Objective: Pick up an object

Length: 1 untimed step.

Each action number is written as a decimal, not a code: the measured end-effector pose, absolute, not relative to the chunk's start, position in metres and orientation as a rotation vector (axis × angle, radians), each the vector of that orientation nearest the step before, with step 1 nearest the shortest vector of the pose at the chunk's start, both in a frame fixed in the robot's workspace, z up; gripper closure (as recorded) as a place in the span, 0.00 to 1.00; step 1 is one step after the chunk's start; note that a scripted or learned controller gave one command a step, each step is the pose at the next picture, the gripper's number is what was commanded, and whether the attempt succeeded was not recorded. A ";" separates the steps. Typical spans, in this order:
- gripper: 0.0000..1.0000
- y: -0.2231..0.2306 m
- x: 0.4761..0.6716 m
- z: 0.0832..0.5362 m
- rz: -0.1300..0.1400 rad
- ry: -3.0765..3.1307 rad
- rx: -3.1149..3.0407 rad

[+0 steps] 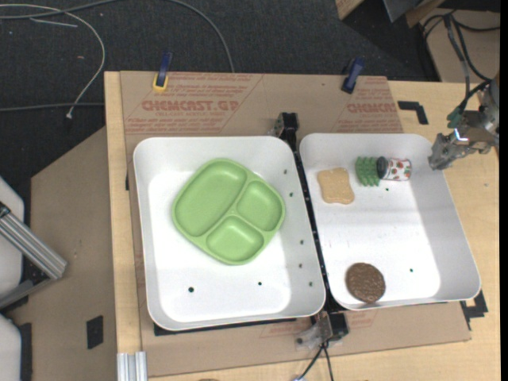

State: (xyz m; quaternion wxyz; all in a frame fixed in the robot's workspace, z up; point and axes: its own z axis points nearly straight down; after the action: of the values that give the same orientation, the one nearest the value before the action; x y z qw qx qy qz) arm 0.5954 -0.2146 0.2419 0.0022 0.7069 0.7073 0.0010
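The gripper is hanging over the right bin's upper right rim, gripping nothing; whether it is open cannot be told from this view. Nearest it, just to its left inside the bin, a green ridged toy with a white, red-marked end is lying on its side. A tan bread-shaped piece is resting beside that. A brown round cookie is sitting well apart, near the bin's lower edge. A green divided plate is occupying the left bin.
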 end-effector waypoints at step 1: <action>1.00 -0.161 0.587 0.230 0.000 2.229 2.220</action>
State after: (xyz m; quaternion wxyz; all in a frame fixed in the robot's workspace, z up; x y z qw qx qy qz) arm 0.5872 -0.1605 0.2299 -0.0021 0.7057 0.7085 0.0000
